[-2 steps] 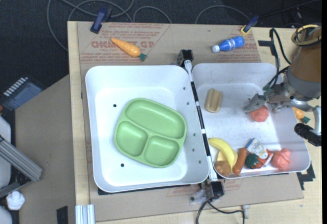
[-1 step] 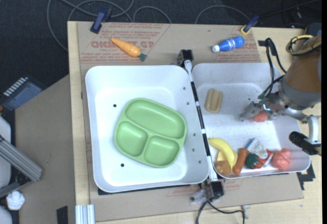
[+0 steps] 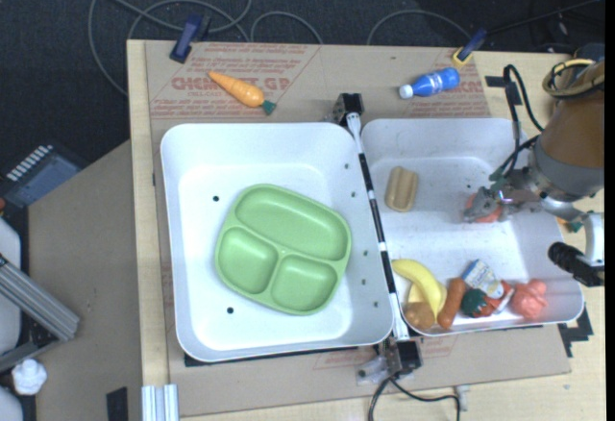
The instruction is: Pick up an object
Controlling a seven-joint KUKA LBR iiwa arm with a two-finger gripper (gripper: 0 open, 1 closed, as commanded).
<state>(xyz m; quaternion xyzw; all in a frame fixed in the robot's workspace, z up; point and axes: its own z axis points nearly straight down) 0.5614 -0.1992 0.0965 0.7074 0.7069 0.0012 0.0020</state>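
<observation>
Camera view puts the hand (image 3: 485, 205) low in the right bin (image 3: 432, 136), reaching in from the right under the grey arm (image 3: 569, 145) with its orange band. Whether it is spread or pressed together I cannot tell; its tip is a small reddish-grey blur against the bin floor, and nothing can be made out between its parts. My reading is that the pick is at the descent-and-grasp step, with no object secured yet.

Nearest candidates are the tan bread-like piece (image 3: 402, 188), lying alone toward the bin's left wall, and the cluster along the near wall: a banana (image 3: 423, 282), a brown-orange sausage-like piece (image 3: 450, 304), a small mixed-colour packet (image 3: 483, 286) and a pink lump (image 3: 528, 297). The next move likely calls for choosing one, centring over it and closing.

The tan piece has bare floor all round it, so it offers the easiest approach. The cluster items touch or overlap and sit close to the bin's near rim, leaving little clearance. The left bin (image 3: 192, 160) holds a green divided plate (image 3: 282, 248); a carrot (image 3: 240, 88) and blue bottle (image 3: 430, 84) lie on the tabletop (image 3: 307, 73) beyond.
</observation>
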